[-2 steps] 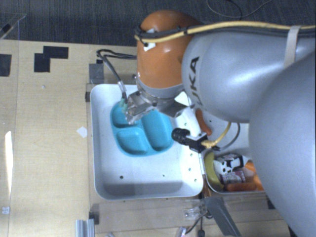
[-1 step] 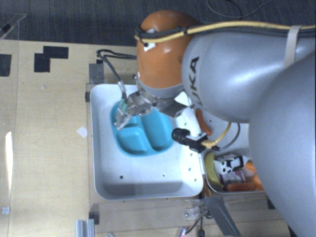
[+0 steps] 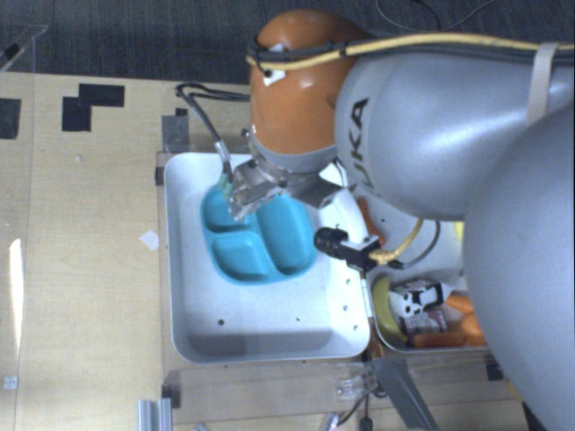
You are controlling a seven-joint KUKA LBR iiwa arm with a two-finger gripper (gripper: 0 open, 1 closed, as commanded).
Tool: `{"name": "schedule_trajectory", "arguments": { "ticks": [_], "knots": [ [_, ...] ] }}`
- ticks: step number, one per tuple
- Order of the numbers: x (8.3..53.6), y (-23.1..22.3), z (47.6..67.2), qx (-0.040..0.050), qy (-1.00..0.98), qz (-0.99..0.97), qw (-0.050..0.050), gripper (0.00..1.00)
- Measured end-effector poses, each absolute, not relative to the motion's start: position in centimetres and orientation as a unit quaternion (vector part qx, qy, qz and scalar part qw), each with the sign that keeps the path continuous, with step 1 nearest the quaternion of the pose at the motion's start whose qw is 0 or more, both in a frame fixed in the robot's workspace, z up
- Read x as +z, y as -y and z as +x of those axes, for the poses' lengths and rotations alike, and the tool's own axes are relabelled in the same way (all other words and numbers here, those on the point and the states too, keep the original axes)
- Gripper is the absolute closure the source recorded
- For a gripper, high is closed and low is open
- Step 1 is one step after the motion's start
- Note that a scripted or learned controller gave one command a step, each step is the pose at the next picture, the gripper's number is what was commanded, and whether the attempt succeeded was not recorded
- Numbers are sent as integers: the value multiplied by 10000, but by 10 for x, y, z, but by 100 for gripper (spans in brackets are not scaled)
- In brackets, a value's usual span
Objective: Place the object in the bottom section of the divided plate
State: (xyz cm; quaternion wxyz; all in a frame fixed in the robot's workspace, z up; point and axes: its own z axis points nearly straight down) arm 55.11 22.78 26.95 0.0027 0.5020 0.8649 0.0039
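Observation:
A blue divided plate lies in the left white bin, towards its upper middle. Its near sections show bare blue. My gripper hangs low over the plate's upper left part, under the orange band of the arm. A small greenish bit shows at the gripper's left side, too small to identify. The arm's body hides the plate's far edge.
The right bin holds several objects, among them a white and black item and orange pieces. The big grey arm covers most of that bin. A black cable fitting juts over the divide between the bins.

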Motion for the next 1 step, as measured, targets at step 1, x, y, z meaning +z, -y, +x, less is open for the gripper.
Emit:
{"name": "schedule_trajectory", "arguments": {
  "ticks": [1],
  "knots": [
    [181, -227, 591, 11, -8672, 4980, 8, 100]
  ]
}}
